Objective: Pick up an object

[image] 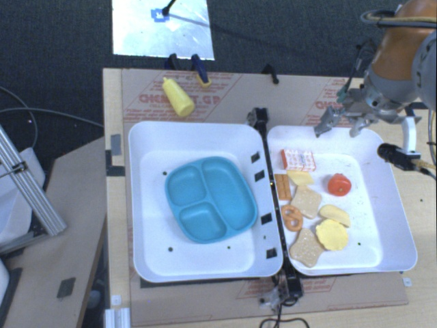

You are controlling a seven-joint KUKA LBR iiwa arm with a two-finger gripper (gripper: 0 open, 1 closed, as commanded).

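Tan bread-slice toy (306, 247) lies nearest; small red plastic tomato (339, 184) beyond.
Two-finger gripper (340, 123), fingers spread and empty: tomato looks light, rigid, slippery; grasp across its middle.

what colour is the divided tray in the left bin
Light blue tray, seen clearly in the camera view.

Grey arm (403, 80), orange band, seemingly cabled

I see bare floor along the right bin's (392, 203) right edge; food crowds its left side and near edge.
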